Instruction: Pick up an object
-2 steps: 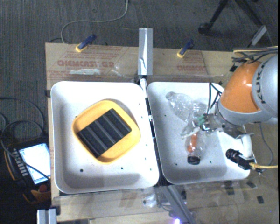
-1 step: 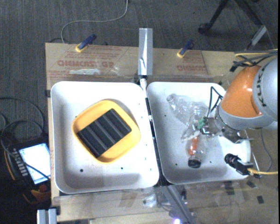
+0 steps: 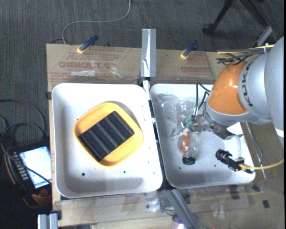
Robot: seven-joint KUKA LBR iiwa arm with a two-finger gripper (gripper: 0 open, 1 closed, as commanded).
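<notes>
A yellow rounded tray-like object with a black ribbed top (image 3: 108,132) lies in the left bin (image 3: 66,175). In the right bin (image 3: 207,173), a small clear bottle with orange contents and a black cap (image 3: 187,148) lies near the middle. A crumpled clear plastic bottle (image 3: 171,106) rests toward the bin's far left corner. My gripper (image 3: 194,123) reaches down into the right bin from the right. It sits just above the small bottle's upper end and beside the crumpled plastic. The wrist hides its tips.
A metal divider post (image 3: 148,51) stands at the back between the bins. Blue-and-yellow clamps (image 3: 87,43) hold the cardboard backing. The arm's orange band (image 3: 228,95) hangs over the right bin's far right part.
</notes>
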